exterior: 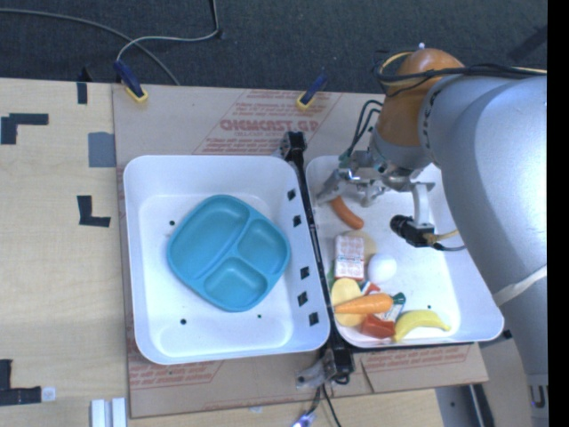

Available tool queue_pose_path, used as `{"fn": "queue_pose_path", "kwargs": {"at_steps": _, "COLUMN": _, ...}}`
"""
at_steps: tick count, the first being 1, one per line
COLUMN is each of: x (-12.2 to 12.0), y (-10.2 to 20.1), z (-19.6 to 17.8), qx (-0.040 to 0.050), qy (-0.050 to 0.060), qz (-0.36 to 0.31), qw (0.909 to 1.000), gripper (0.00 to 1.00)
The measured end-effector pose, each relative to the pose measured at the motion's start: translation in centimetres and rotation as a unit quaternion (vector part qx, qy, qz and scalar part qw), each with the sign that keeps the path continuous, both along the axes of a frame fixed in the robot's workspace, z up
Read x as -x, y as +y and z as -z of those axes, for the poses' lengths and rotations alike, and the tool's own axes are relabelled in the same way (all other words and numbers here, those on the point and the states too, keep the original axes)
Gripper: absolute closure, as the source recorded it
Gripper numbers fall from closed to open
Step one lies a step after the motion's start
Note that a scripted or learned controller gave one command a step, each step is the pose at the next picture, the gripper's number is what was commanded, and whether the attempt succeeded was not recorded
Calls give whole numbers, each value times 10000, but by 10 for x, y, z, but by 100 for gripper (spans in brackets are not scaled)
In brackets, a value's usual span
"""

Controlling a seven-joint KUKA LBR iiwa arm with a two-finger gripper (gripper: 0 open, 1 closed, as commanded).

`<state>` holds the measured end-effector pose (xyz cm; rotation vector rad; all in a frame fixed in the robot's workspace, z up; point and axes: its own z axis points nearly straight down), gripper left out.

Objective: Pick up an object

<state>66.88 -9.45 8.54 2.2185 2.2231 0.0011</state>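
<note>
The end effector (pixel 356 178) hangs low over the far end of the right bin (pixel 462 314), just above a small sausage (pixel 347 212); whether it's open or closed, I cannot tell. Nearer in that bin lie a packet (pixel 349 256), an egg (pixel 382 268), a carrot (pixel 363 305) and a banana (pixel 420 323). The left bin (pixel 147 265) holds a blue tray (pixel 228 252).
</note>
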Motion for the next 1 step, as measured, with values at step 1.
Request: {"fn": "queue_pose_path", "kwargs": {"at_steps": 1, "x": 0, "y": 0, "z": -10, "qx": 10, "qy": -2, "qz": -7, "qw": 10000, "gripper": 100}}
